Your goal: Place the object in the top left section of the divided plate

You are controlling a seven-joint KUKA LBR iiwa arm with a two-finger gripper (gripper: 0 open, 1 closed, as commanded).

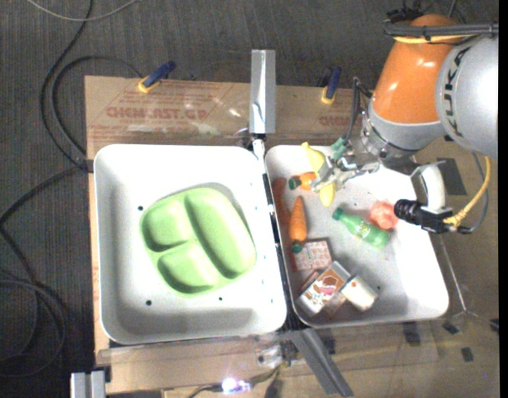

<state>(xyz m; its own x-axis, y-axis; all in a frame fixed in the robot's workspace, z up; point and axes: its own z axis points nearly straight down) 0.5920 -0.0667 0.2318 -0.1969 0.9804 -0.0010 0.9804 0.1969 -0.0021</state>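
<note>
A green divided plate (219, 232) with three sections lies in the left bin (113, 247); nothing rests in its top left section (165, 222). My gripper (343, 161) hangs low over the upper left of the right bin (415, 293), right beside a yellow banana (324, 191) and partly covering its middle. Whether it touches or holds the banana is hidden by the wrist. An orange carrot (297, 220) lies just below the banana, along the bin's left wall.
In the right bin are a small orange piece (303, 181), a green bottle (363, 230), a red fruit (384, 214), a brown box (312, 255), a printed carton (323, 291) and a white cup (360, 293). A metal post (263, 89) stands between the bins at the back.
</note>
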